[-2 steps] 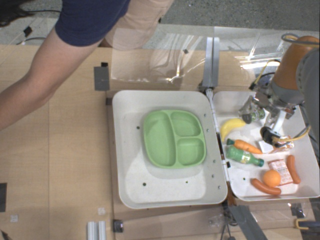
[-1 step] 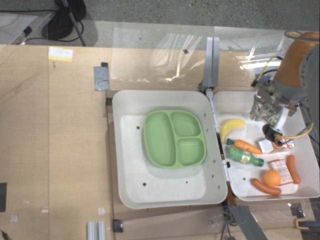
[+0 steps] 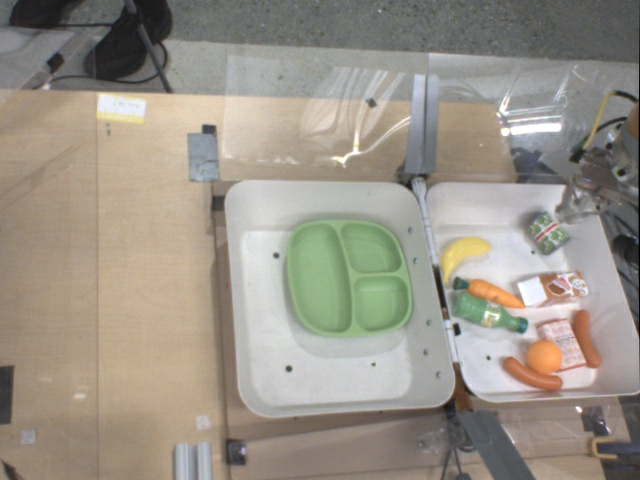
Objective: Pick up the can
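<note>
Presently, the can is seen lying tilted in the right bin, near its far right corner, apart from the banana and carrot. Just beside and above it, the hand is found at the bin's edge; its state cannot be told. A green divided plate is held in the left bin.

The arm comes in low from the right edge, its gripper angled down and leftward; whether the fingers are apart is hard to make out
</note>
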